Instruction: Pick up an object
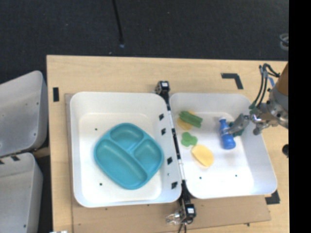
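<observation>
The right bin (252,178) holds several small toys. A blue bottle-shaped piece (226,135) lies right of the bin's middle. A green block (191,118) rests on a flat yellow piece (183,125) near the divider. Below them lie a small green clover-shaped piece (189,140) and a yellow lump (202,155). My gripper (239,124) reaches in from the right and hangs low, just right of and slightly above the blue piece, very close to its upper end. Nothing shows held in it.
A teal divided plate (128,154) lies in the left bin (77,130). Black clips sit along the divider (171,140) between the bins. The arm's wrist and cables (272,106) stand over the right bin's far right rim.
</observation>
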